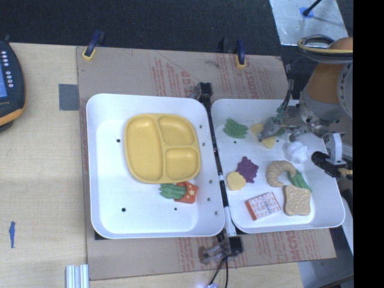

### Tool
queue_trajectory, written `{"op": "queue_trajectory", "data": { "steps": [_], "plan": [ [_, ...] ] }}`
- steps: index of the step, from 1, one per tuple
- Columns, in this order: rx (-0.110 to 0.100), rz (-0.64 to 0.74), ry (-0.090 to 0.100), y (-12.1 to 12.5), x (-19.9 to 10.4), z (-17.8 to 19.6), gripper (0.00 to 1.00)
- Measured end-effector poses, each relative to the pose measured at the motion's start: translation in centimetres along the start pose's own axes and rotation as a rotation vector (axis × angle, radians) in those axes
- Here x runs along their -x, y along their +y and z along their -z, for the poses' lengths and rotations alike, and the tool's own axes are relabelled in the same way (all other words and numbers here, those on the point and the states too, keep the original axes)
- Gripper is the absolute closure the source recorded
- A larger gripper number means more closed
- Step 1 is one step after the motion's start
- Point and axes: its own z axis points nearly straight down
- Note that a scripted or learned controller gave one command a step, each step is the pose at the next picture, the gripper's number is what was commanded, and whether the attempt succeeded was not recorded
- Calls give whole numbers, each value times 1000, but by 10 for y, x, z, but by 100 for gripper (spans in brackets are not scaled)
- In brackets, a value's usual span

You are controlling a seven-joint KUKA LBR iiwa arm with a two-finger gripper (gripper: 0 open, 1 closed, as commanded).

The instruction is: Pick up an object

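- The robot's hand (273, 128) is low over the far part of the right-hand bin (336, 221), reaching in from the right; whether its fingers are apart or together cannot be told from this slanted overhead view.
- Right under the hand's tip lies a small yellow piece (268, 141), partly hidden by it. Touching or just apart is unclear.
- Just left of the hand is a green leafy toy (235, 128); just to its right, under the arm, a white crumpled object (296, 152).
- Nearer the camera than the hand: a purple grape cluster (246, 169), a round yellow piece (236, 181), a toy croissant (279, 171) and a slice of toy toast (296, 200) with a green piece between them, and a red-and-white packet (263, 205).
- Well to the hand's left, the other bin (99, 161) carries a yellow divided plate (161, 147) and a red and green toy vegetable (180, 191).
- Nothing appears lifted yet; the yellow piece looks the likeliest target.
- Risks, as a judgement: the piece is small and flat, so the fingers may slide over it or nudge it aside, or catch the neighbouring white object.
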Motion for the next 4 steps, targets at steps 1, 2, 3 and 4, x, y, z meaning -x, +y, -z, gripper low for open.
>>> {"op": "queue_trajectory", "data": {
  "steps": [1,2,3,4],
  "plan": [
    [2,8,3,31,22,-9,0],
    [0,5,6,-40,-29,-7,0],
    [-7,11,8,-68,-86,-10,0],
    [-7,6,6,-92,-83,-10,0]
  ]
}}
